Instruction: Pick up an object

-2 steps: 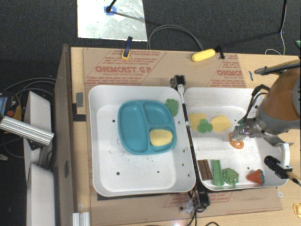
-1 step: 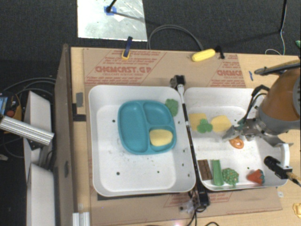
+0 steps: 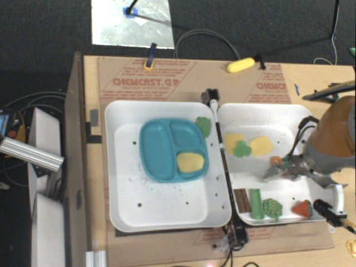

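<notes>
My gripper [image 3: 273,173] is low in the right bin [image 3: 289,114], near its middle, pointing left from the grey and orange arm [image 3: 334,143]. A small orange piece [image 3: 276,161] lies just above its tip, very close to it. Left of that lie two yellow pieces [image 3: 261,146] [image 3: 232,141] with a green clover-shaped piece [image 3: 241,149] between them. Along the bin's front edge lie a brown block [image 3: 241,200], a green stick [image 3: 255,203], a green round textured piece [image 3: 272,207] and a red strawberry [image 3: 302,208]. I see nothing held in the gripper.
The left bin [image 3: 125,204] holds a blue divided plate [image 3: 161,149] with a yellow item [image 3: 190,162] in its lower right compartment. A green item [image 3: 203,125] lies at the plate's upper right corner. A yellow clamp [image 3: 241,65] sits on the cardboard behind the bins.
</notes>
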You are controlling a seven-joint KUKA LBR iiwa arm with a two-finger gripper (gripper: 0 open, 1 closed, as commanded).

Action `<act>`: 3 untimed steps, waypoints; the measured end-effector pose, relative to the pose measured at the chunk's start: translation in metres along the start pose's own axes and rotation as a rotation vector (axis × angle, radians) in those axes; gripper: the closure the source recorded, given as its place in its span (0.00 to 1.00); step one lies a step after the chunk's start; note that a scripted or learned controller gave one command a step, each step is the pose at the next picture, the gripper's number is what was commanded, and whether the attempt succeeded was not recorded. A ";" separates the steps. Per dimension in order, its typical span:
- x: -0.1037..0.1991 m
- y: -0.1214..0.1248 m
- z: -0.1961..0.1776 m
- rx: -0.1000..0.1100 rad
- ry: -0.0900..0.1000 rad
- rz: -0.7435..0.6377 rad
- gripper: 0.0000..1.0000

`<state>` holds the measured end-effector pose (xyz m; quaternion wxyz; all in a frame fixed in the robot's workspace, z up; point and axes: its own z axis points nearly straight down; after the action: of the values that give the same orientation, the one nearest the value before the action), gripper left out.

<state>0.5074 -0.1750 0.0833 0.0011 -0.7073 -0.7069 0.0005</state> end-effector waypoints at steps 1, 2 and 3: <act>-0.028 0.055 -0.002 -0.010 -0.005 -0.006 0.00; 0.023 0.026 -0.001 -0.001 0.001 -0.007 0.00; 0.020 0.028 -0.012 -0.006 -0.001 -0.005 1.00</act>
<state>0.5358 -0.1550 0.0950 -0.0013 -0.7055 -0.7087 -0.0011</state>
